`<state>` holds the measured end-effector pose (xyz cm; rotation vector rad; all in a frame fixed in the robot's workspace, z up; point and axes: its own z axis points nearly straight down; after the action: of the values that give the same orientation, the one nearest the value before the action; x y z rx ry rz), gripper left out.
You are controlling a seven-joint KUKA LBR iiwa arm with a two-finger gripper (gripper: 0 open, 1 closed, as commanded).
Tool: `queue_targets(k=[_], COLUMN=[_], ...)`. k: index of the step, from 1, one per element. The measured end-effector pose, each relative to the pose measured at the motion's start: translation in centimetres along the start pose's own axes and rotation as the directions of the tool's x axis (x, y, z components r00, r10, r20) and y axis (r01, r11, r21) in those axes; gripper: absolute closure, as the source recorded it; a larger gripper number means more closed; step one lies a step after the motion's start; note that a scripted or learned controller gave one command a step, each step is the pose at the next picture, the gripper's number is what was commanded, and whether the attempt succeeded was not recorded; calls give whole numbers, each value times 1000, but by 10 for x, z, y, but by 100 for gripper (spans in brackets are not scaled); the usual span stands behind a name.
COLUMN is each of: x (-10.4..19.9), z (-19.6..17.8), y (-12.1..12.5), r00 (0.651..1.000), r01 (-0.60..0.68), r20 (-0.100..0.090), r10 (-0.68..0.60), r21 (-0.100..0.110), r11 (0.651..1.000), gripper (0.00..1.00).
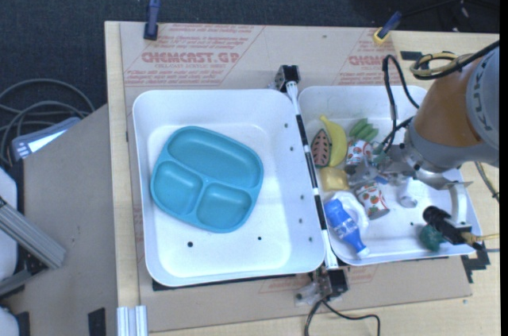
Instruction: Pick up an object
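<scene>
The grey arm with its orange band (448, 116) comes in from the right edge of the camera view and angles downward to the left. Below the orange section, the grey wrist housing (432, 156) narrows toward the metallic two-finger pincer (373, 164), which points left and sits low. Black cables (390, 92) loop up along the arm's upper side. Whether the pincer's tips stand apart or together cannot be made out.
</scene>
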<state>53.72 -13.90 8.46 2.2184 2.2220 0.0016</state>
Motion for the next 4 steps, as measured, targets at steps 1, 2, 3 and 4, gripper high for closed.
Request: queue_targets(k=[1, 2, 3, 4], x=[-1, 29, 29, 22], z=[-10, -91, -91, -7], y=[0, -43, -44, 25], r00=[1000, 1000, 1000, 1000], r01=[-1, -1, -1, -1], r20=[2, 0, 0, 2], r10=[1, 1, 1, 1], r21=[-1, 1, 2, -7], r11=[1000, 1000, 1000, 1000], gripper=[100, 100, 0, 0])
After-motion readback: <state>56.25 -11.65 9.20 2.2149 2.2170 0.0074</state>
